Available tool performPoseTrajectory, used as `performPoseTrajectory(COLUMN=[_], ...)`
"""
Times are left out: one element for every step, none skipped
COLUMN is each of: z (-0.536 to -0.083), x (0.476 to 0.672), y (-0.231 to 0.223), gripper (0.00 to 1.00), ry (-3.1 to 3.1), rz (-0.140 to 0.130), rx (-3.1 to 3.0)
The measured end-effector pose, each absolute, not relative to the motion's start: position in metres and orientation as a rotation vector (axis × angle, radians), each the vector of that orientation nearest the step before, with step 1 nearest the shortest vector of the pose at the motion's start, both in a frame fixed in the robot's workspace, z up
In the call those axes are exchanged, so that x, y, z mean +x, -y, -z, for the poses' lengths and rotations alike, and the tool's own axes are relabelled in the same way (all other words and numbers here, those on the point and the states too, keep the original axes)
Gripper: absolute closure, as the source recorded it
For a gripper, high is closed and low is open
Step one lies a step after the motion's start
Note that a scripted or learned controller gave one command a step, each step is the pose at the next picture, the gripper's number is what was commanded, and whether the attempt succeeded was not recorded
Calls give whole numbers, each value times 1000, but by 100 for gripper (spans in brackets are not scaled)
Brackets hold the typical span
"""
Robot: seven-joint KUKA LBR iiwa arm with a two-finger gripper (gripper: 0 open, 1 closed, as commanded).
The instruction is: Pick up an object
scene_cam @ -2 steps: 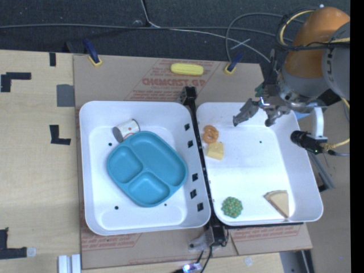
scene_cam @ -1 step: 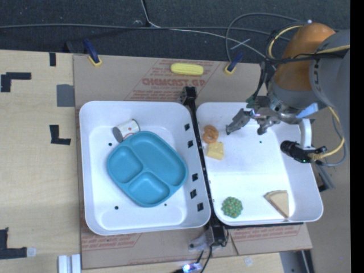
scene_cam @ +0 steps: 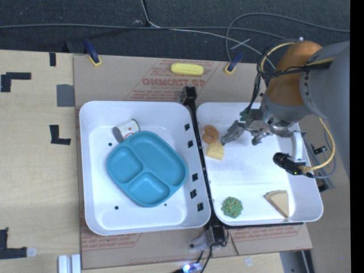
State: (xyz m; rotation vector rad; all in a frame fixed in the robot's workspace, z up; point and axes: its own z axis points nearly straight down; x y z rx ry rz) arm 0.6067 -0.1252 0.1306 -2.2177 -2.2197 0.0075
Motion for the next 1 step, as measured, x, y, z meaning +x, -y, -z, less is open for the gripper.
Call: performPoseTrajectory(z=[-143], x=[608], y=[124], gripper=[100], ry=[2224], rz=[-3], rx=[-2217])
